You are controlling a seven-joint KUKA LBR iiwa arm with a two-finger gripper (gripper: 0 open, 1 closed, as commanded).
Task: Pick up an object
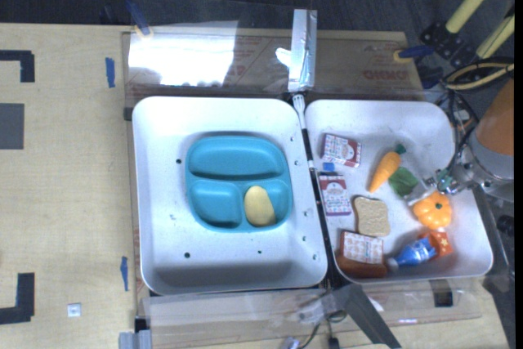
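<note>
You have a tray [237,155] in the left bin [155,176] (a lemon [259,206] in it); toys crowd the right bin [425,123].

Both white bins [155,176] look like smooth, slightly glossy plastic; the blue tray [237,155] is matt plastic. The bench [57,217] looks like pale, matt wood. The clear sheet [188,53] behind is shiny, catching glare; the bottle [418,252] is glossy

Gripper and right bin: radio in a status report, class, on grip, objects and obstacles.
Gripper low at right bin edge, fingers unclear. Nothing seen held. Orange pumpkin toy right beside it; carrot nearby. Bin crowded.
</note>
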